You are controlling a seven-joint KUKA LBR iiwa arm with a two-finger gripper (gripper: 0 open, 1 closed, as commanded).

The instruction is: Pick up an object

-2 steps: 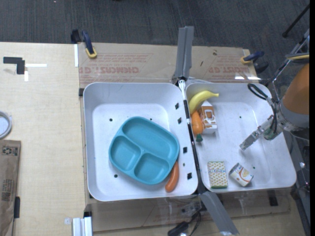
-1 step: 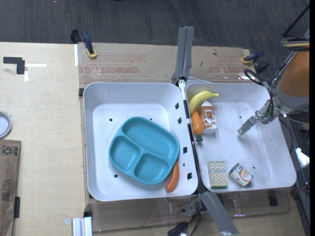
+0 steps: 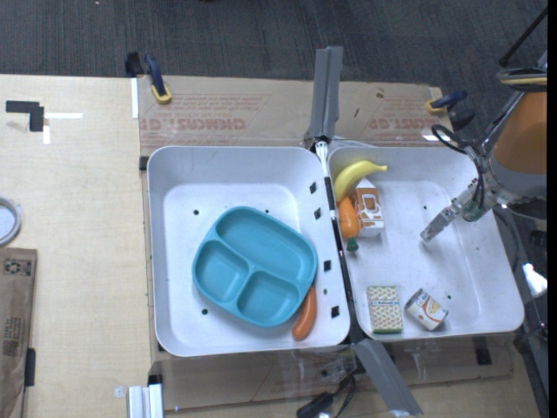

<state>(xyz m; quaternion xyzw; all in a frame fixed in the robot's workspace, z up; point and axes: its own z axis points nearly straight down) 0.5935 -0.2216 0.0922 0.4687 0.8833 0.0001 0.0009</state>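
Note:
My gripper [image 3: 432, 230] hangs low over the right bin [image 3: 487, 268], near its right wall, reaching in from the orange-banded arm. Nothing shows held in it. At the bin's left side lie a yellow banana [image 3: 357, 175], an orange fruit-like piece [image 3: 347, 219] and a small white and orange box [image 3: 370, 211], a good way left of the gripper. Near the bin's front edge sit a pale cracker packet [image 3: 384, 308] and a small tilted carton [image 3: 426, 310], below the gripper.
The left bin [image 3: 174, 198] bears a blue divided plate [image 3: 252, 266] with an orange sausage-shaped toy [image 3: 304, 314] at its lower right. A grey divider post [image 3: 327, 94] stands behind the bins. Clamps sit on the cardboard behind.

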